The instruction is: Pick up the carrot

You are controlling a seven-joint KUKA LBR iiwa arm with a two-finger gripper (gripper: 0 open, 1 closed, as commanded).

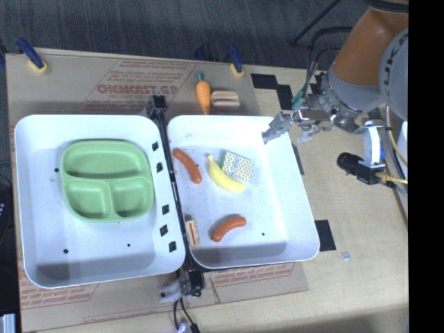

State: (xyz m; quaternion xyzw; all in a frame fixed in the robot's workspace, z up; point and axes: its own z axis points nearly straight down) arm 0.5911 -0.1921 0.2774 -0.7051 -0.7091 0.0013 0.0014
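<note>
The carrot [202, 94], orange with a green top, lies on the cardboard just behind the right bin [298, 214], outside it and beside a small bun-like toy [225, 100]. My gripper [275, 130] hangs over the back right corner of the right bin, about a hand's width right of the carrot and a little nearer the camera. Nothing shows in its grasp. The grey arm with its orange band [371, 30] reaches in from the upper right.
The right bin holds two sausages [187, 165] [227, 227], a banana [223, 175], a patterned packet [237, 165] and a small block [192, 231]. A green divided tray [107, 179] lies in the left bin [28, 186]. Clamps [236, 60] stand along the cardboard's back edge.
</note>
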